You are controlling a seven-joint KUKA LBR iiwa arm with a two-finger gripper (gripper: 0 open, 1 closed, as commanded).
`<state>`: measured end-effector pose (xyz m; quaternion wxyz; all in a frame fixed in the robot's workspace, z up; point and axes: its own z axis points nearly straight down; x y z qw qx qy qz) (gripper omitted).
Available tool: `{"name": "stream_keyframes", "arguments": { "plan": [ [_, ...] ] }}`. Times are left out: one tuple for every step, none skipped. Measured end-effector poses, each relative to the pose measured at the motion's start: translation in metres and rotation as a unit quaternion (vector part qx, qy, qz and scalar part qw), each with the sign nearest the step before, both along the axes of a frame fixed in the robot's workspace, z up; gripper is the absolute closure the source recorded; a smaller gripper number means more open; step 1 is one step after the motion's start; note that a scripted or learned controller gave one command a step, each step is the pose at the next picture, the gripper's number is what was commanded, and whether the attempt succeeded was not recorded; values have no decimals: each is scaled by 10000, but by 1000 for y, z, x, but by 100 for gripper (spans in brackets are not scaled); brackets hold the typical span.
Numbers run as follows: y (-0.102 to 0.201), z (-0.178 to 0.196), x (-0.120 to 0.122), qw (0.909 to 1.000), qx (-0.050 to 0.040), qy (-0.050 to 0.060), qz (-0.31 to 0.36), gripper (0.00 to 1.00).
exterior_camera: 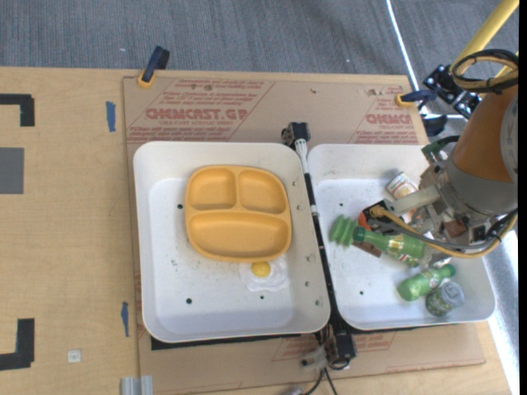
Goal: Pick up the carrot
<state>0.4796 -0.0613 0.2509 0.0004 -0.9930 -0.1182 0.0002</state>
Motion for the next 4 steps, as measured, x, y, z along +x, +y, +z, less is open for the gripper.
{"name": "stream_keyframes", "arguments": {
  "plan": [
    [5,-31,-1,9999,10,24,-166,100],
    [-30,-13,-1,9999,-5,3,-161,100],
    [-64,-50,46,9999,-9,0,167,100],
    [-49,-33,-1,9998,14,20,-176,100]
  ]
}}
